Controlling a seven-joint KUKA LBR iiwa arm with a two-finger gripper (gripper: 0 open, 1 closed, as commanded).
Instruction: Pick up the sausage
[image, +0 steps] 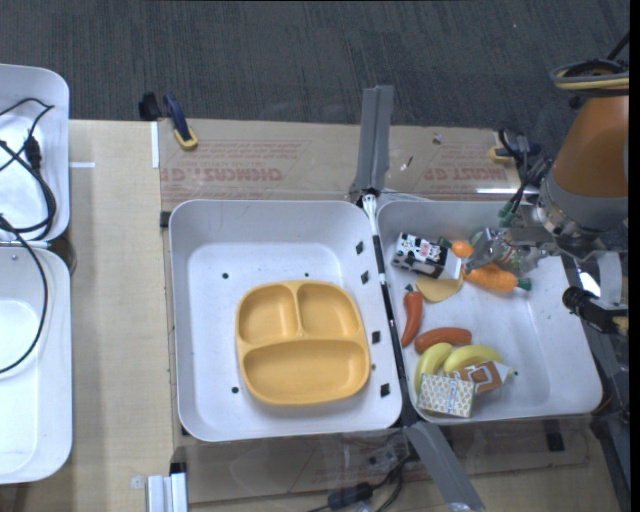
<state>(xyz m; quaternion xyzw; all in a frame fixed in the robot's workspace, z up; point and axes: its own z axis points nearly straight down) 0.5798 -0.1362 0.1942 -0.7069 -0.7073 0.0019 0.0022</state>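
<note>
Camera view: two white bins sit side by side, the left bin (190, 300) and the right bin (560, 360), split by a grey divider (376, 140). The left bin carries one yellow-orange plate (302, 341) with three compartments, lying near the bin's middle with bare white floor on all sides of it. The right bin holds one sausage (442, 338), one red chili pepper (411, 315), two bananas (455, 358), one carrot (492, 278), one black-and-white packet (420, 254), one tan wedge-shaped piece (440, 289) and two small printed boxes (460, 388).

These things crowd the left half of the right bin. The chili lies close along the bin's left wall. The boxes and bananas sit close to the near rim. The right part of that bin's floor is bare, from the carrot toward the near right corner.

The gripper (500, 250) hangs over the far part of the right bin, just beside the carrot and right of the packet. Whether its fingers are spread or closed cannot be told here, as they blur into the clutter.

The sausage is short, smooth and reddish-brown with rounded ends. It lies roughly left to right in the middle of the cluster, just right of the chili, just beyond the bananas and nearer than the tan wedge. It is well apart from the gripper.
</note>
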